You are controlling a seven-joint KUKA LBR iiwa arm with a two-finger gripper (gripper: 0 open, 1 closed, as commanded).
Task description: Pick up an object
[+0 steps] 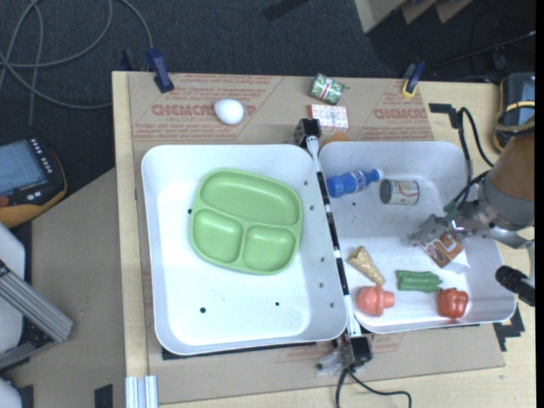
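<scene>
The right bin (399,155) holds a blue bottle (350,181), a small silver can (399,191) on its side, a tan wedge (365,264), a red toy (374,300), a green piece (418,280), a red pepper (452,303) and a brown packet (445,250). My gripper (432,232) reaches in from the right and hangs low at the bin's right side, just above and left of the brown packet. Whether it touches the packet is unclear.
A green three-part plate (246,219) lies in the left bin (170,253). Behind the bins on the bench sit a white egg (228,110), a green can (327,87) and a small box (329,117). Clamps and cables run along the right edge.
</scene>
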